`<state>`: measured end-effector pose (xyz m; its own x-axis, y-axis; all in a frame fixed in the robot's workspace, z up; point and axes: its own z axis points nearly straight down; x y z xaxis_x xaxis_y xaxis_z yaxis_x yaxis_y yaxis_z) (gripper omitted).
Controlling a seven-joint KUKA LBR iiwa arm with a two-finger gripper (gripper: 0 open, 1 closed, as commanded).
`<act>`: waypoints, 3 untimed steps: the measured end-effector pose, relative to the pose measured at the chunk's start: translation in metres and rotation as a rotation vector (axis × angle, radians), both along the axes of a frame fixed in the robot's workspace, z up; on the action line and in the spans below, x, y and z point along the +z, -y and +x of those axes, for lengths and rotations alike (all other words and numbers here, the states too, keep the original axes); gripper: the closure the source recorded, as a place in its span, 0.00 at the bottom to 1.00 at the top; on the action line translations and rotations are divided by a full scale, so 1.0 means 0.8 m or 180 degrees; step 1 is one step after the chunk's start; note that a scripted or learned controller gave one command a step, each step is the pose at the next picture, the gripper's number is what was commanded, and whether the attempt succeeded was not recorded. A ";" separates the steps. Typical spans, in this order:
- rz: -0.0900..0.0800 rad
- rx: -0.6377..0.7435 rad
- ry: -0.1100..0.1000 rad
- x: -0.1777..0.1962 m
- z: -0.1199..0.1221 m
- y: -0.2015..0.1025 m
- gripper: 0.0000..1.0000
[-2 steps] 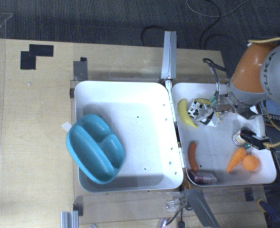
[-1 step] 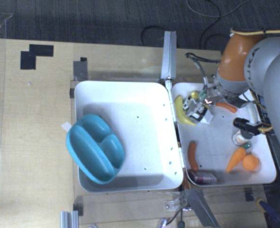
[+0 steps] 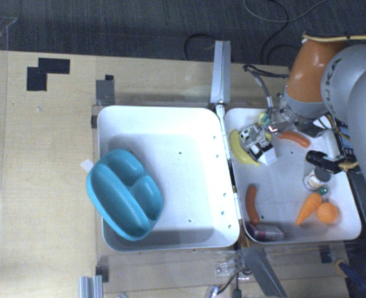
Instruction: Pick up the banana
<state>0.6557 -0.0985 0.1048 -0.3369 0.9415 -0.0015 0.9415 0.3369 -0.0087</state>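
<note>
A curved yellow banana (image 3: 238, 148) lies at ten o'clock in the right bin (image 3: 350, 228), touching the claw (image 3: 257, 140); whether that claw grips it is unclear.

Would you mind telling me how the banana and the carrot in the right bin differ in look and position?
The banana is yellow and curved; the carrot is orange, straight and tapered. The banana lies along the left wall of the right bin near its far end, while the carrot sits toward the near right corner beside an orange fruit. The gripper is right at the banana; the carrot lies well apart from it. Both rest in that bin.
</note>
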 end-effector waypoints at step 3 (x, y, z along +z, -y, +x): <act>0.0008 -0.2936 0.0040 0.194 -0.104 -0.073 1.00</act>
